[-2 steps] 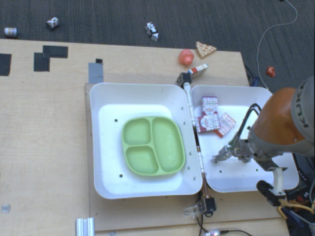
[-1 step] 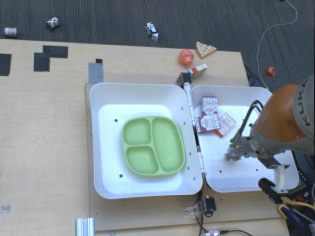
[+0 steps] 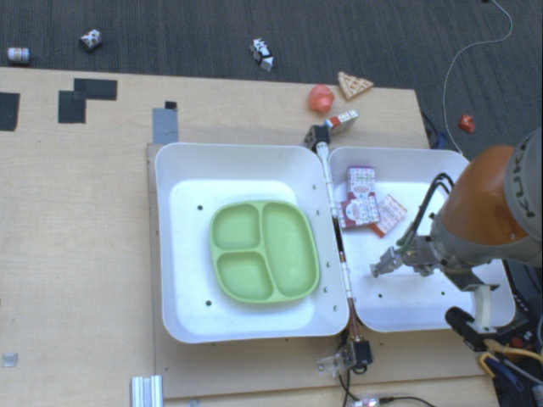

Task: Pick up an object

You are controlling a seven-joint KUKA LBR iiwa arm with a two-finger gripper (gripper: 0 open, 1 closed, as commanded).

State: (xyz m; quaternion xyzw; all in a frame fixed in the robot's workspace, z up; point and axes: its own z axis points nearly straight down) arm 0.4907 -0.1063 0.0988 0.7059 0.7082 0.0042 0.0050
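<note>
Hand [image 3: 386,265] in rt bin, pink packets [image 3: 370,202] just beyond, untouched.

grey arm [image 3: 501,210] from the right, wrist low, gripper [image 3: 379,268] leftward

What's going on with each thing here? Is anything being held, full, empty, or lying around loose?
gripper: low over the right bin, holding nothing that I can see.
green divided plate: flat in the left bin, compartments empty.
pink packets: lying loose in the right bin, untouched.
red ball: outside the bins.
</note>
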